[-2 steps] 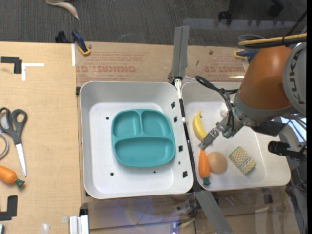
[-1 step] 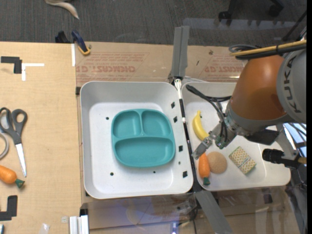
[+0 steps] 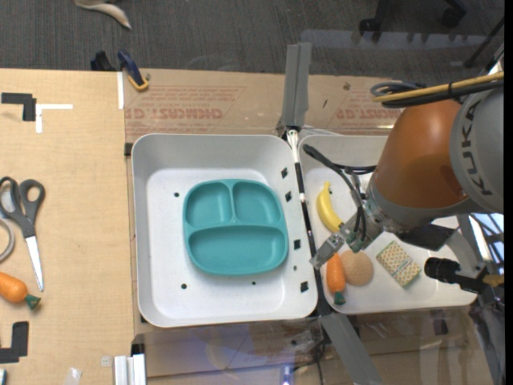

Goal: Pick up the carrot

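Teal for the divided tray (image 3: pixel 235 227) inside a white left bin (image 3: pixel 152 215); orange with a green tip for the carrot (image 3: pixel 335 277) in the white right bin (image 3: pixel 417 293). Yellow for the banana (image 3: pixel 325 208), tan for the round bun (image 3: pixel 358 269), cream with a green speckled pattern for the cracker (image 3: pixel 398 263). Pale wood for the tabletop (image 3: pixel 72 215), grey handles on the scissors (image 3: pixel 22 215), orange band over grey on the arm (image 3: pixel 425 163).

The big grey robot arm (image 3: pixel 481 163) has black letters on its side. They read "KUKA", running up and down near the right edge. The flat brown cardboard sheet (image 3: pixel 204 107) behind the two white bins has red print on it. The print is upside down and faint, so the words are too hard to read.
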`<state>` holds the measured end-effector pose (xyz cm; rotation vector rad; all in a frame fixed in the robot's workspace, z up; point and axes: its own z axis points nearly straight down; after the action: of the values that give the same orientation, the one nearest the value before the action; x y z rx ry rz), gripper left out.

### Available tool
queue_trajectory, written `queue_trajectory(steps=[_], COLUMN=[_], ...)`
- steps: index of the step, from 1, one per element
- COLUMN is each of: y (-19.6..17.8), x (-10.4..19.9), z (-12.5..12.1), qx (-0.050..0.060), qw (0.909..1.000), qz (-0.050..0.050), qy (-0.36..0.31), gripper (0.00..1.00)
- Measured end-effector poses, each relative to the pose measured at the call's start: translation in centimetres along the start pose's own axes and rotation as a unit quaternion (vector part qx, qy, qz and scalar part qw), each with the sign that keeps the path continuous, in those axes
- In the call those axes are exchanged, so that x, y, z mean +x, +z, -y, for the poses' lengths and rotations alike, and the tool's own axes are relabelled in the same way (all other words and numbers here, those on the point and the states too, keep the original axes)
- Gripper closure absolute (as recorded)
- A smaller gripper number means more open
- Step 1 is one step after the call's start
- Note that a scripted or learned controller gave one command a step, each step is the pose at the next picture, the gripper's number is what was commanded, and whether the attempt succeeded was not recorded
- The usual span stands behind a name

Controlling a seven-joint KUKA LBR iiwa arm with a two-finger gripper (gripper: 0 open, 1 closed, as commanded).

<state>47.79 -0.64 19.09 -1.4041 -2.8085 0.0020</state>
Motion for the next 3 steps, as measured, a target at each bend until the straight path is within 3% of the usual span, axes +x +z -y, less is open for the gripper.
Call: queue_trajectory(steps=[1,2,3], y=[0.0,0.1,0.0], x=[-5.6,-1.1,-3.3], z=[4.3,0.9,2.6], qx=[0.000,0.001,0.001], qw=[0.9747,0.9695,0.9578], qz=[0.001,0.000,0.000], qy=[0.223,0.245,0.288], gripper=[0.00,0.00,0.00])
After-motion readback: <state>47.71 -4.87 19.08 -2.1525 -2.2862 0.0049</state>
